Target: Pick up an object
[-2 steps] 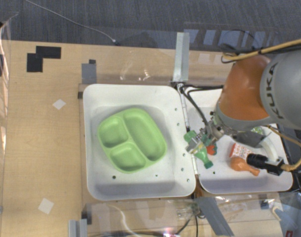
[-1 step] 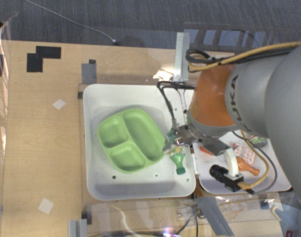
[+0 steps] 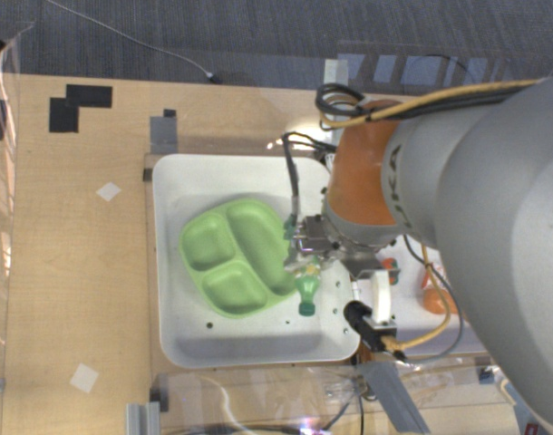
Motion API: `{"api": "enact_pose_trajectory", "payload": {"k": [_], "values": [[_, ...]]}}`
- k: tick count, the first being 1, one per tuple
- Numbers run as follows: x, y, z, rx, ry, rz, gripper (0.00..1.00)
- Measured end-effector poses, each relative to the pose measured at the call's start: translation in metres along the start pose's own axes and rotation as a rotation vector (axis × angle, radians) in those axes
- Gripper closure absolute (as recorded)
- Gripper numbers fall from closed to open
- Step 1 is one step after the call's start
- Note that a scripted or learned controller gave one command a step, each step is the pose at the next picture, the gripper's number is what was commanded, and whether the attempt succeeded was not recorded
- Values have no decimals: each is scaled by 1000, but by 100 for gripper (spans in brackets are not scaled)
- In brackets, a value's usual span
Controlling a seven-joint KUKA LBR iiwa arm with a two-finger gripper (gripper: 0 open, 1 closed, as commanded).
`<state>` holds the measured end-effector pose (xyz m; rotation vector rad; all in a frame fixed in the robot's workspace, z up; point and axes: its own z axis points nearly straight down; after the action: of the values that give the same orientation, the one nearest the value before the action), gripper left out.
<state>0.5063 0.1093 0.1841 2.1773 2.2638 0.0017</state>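
A light green divided plate (image 3: 229,256) lies in the left white bin (image 3: 181,333), a little tilted. Just off its right edge a small green bottle-shaped object (image 3: 306,294) lies on the bin floor. My gripper (image 3: 304,250) hangs low over the plate's right rim, directly above that small object. The grey arm and its orange band (image 3: 367,175) cover the right side of the bin and most of what lies behind the gripper.
An orange object (image 3: 433,295) shows partly in the right bin, behind the arm. Cables loop around the wrist (image 3: 340,98). The wooden bench (image 3: 77,243) stretches to the left of the bins, with black markers at its back left.
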Motion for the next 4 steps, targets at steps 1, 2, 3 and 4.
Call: {"api": "enact_pose_trajectory", "payload": {"k": [1,2,3,4], "values": [[19,-14,-4,1,0,280,100],[83,-17,6,3,-1,782,100],[127,-15,14,3,0,1028,100],[126,-14,-1,2,2,1296,100]]}}
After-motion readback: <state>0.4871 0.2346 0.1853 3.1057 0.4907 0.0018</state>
